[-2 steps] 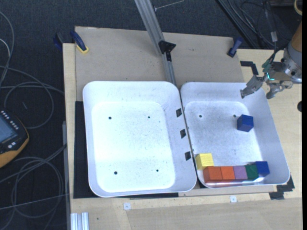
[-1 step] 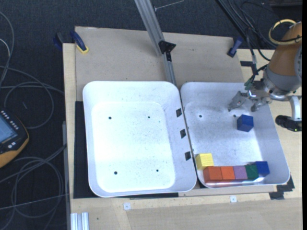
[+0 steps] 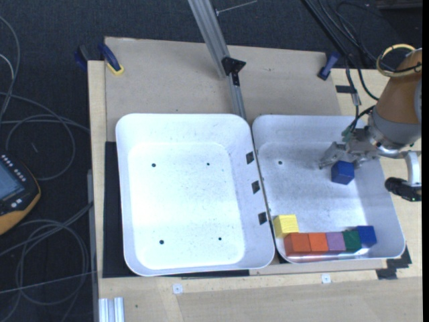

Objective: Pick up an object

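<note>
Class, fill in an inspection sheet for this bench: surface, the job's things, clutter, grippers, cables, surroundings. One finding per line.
Surface: wooden bench bearing a left bin and a right bin, side by side.
Job's things: blue cube in the right bin, right under the gripper; a row of blocks along that bin's near wall: yellow block, red block, orange block, purple block, green block, dark blue block.
Clutter: blue clamps at the bench's far corners.
Grippers: gripper low over the blue cube; grasp cannot be judged.
Cables: black cables on the floor, left.
Surroundings: dark carpet; metal pole; handheld pendant.
</note>
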Controlling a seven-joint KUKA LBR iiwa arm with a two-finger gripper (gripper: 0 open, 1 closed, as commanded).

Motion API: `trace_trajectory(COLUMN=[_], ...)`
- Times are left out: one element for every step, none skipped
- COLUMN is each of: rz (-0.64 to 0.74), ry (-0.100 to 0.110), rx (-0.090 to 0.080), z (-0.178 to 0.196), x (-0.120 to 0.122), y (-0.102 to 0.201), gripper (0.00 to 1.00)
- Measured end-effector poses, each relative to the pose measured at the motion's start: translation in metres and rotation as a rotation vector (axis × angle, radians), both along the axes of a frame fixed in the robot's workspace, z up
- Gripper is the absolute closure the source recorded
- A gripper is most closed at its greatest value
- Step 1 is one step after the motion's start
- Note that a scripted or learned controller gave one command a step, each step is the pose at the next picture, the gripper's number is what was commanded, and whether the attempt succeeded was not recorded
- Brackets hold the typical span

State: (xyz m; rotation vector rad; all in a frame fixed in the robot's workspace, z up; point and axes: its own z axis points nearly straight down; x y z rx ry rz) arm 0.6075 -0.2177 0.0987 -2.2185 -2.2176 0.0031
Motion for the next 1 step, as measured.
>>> trace_trajectory(rz=[0.003], ry=[0.001], rx=[-0.001], z=[0.0018], x=[0.0689], y=[0.0062], gripper=[0.0])
